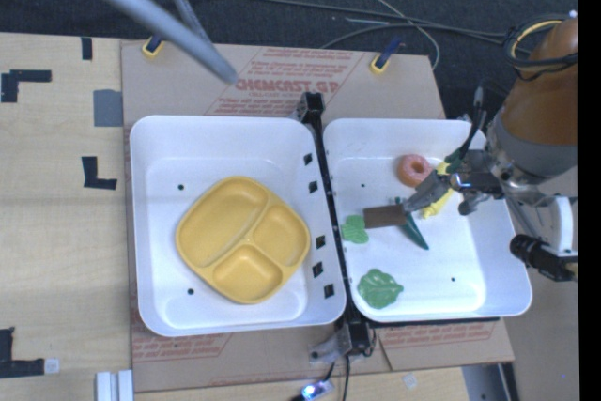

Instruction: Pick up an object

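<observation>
Hand [430,198] hangs low in the right bin [488,296] beside the pink doughnut [412,169], seemingly for a pickup; its grip I cannot tell.

The arm [540,122] is a thick rounded grey body with a glossy orange band at its upper part. A yellow cable [528,35] loops beside the band. Below, darker grey and black parts lead to the end effector [424,199], with a black knob [531,251] close by.
</observation>
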`<state>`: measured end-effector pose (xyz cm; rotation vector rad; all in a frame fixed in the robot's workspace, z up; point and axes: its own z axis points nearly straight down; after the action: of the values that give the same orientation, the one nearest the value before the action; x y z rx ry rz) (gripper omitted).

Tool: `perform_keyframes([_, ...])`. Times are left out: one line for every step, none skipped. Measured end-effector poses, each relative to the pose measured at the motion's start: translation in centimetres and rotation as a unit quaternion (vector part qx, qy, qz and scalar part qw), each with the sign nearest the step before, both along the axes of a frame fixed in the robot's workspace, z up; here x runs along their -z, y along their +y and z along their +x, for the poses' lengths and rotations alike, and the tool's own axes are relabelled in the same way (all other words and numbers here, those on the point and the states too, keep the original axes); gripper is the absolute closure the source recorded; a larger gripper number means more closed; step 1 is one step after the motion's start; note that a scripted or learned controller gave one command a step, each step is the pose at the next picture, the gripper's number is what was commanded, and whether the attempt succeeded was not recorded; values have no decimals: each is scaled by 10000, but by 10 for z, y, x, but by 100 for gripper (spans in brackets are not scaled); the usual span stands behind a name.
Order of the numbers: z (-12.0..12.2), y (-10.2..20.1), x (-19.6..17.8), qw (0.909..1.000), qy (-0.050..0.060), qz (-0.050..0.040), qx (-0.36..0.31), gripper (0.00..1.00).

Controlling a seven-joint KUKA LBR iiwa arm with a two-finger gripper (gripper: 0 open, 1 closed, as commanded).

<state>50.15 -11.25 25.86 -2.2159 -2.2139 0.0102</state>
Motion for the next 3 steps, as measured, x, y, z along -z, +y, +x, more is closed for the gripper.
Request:
perform_keyframes([2, 0, -5, 10000, -48, -6, -14, 0])
perform_keyframes([-2, 9, 43, 10000, -26, -7, -10, 0])
perform_keyframes([-7, 18, 102, 10000, -11, -3, -10, 0])
